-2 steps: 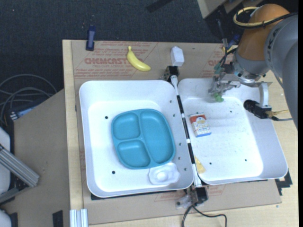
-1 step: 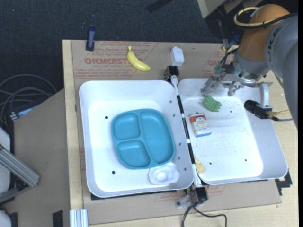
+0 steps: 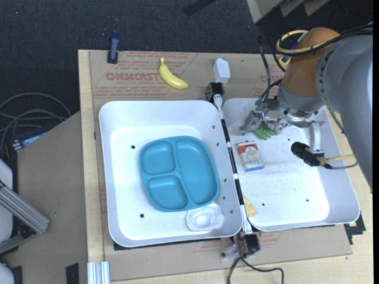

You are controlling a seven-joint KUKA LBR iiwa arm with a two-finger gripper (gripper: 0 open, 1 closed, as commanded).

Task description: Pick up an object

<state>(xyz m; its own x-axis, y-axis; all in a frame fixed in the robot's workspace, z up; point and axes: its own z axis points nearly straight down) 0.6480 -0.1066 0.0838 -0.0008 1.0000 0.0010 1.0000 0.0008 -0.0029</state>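
Bench (image 3: pixel 142 76): end effector (image 3: pixel 263 123) in right bin (image 3: pixel 331 209), over green item (image 3: pixel 265 132); grip state unclear.

You're looking at a bench (image 3: pixel 95 158) topped with printed cardboard, carrying two shallow white bins side by side: the left bin (image 3: pixel 118 114) and the right bin (image 3: pixel 331 209), touching along their inner edges. On the far part of the cardboard lie a yellow banana (image 3: pixel 171 76), a small blue object (image 3: pixel 113 47) near the far left corner, and a small white block (image 3: pixel 221 69) right of the banana.
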